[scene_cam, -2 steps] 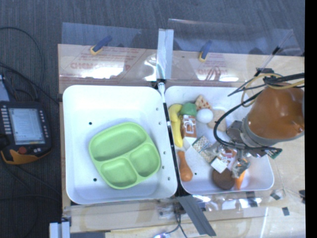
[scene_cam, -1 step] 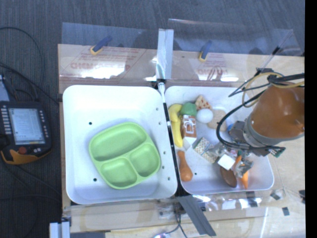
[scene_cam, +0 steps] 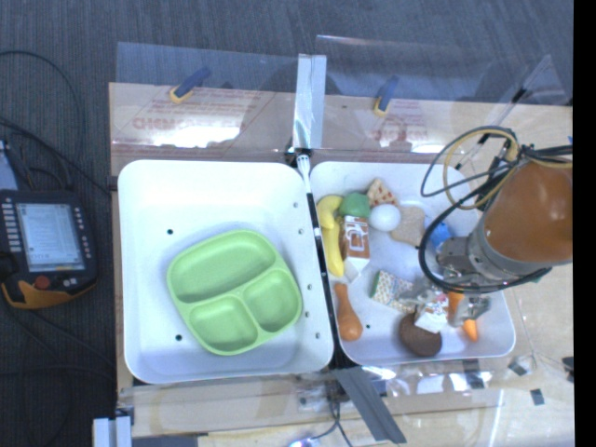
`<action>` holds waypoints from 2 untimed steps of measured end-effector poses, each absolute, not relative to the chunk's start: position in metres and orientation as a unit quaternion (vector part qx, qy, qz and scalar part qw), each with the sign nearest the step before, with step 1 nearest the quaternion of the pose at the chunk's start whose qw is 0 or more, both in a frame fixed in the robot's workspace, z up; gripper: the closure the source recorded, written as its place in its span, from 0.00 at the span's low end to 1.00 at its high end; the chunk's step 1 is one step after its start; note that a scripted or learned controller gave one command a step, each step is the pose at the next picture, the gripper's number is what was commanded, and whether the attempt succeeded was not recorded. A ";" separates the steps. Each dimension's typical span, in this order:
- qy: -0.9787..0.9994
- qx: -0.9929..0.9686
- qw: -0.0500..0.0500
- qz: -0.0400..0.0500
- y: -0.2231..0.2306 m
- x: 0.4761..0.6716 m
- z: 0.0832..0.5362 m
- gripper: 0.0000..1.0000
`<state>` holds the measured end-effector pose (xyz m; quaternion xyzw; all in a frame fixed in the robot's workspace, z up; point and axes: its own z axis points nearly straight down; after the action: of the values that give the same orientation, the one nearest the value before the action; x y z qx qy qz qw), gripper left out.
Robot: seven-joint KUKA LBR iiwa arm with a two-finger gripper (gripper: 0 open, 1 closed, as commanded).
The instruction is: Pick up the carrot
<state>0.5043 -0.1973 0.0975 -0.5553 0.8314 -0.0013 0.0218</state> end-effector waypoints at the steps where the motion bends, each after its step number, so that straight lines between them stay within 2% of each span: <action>1: 0.831 -0.555 0.023 -0.004 -0.199 0.507 0.108 1.00; 2: 0.737 -0.675 0.002 0.002 -0.141 0.518 0.203 1.00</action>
<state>0.5181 -0.1409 0.2034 -0.6754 0.7375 0.0023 0.0020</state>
